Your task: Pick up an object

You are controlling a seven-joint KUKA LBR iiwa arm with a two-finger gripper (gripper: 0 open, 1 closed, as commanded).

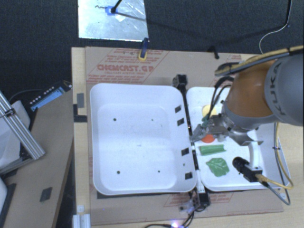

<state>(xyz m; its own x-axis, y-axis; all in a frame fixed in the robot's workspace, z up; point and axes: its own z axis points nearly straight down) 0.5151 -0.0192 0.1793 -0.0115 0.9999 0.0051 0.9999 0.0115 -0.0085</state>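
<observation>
Reaching into the right bin (237,186), the arm (256,96) leans in over its upper half, wrist tilted down toward the divider between the two bins. The gripper (205,132) sits low, just beside an orange-red object (208,138); whether its parts are apart or together cannot be told, and nothing is visibly held. Candidate objects remain in the right bin: a yellow piece (207,111), a green bar (212,149) and a green leafy shape (218,166). The pick appears not yet done; grasp and lift remain.
</observation>
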